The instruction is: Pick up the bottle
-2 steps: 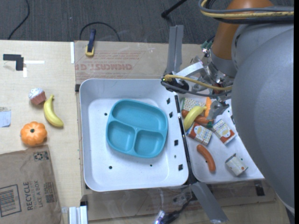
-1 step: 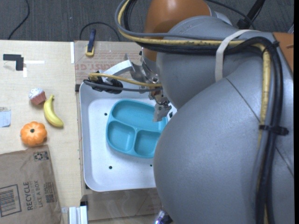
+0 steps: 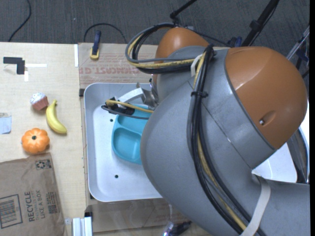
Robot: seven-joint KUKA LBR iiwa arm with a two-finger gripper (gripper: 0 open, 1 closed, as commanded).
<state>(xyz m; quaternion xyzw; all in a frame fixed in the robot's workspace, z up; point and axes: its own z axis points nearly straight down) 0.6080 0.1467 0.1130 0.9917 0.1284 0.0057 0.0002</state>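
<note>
White bin sits centre-left on the bench. Inside: a blue tray w/ shallow compartments, lying toward the bin's right half, partly under the arm. Bin floor left of and below the tray is bare white, a small dark dot near the lower left. Bin's left wall and lower-left rounded corner in plain sight; right side covered by the arm.

Arm is big in frame, grey w/ orange caps, reaching from the right over the bin. Black and yellow cables loop over its top; one yellow-and-black lead stretches across the bin's upper part, just above the tray. Metal bit at the arm's far end shows near the bin's top edge, prob. the pincer area, but can't tell if the pincer is wide or closed, nor if it has anything.

Bottle: can't make it out anywhere; arm blocks most of the bin.

Outside the bin, left part of bench: cupcake, banana just beside it, small pumpkin below those, all apart from the bin wall. Brown cardboard marked RECYCLE at lower left. Blue-handled clamp at bench's back edge. Open room is mainly the strip btw. fruit and bin.
</note>
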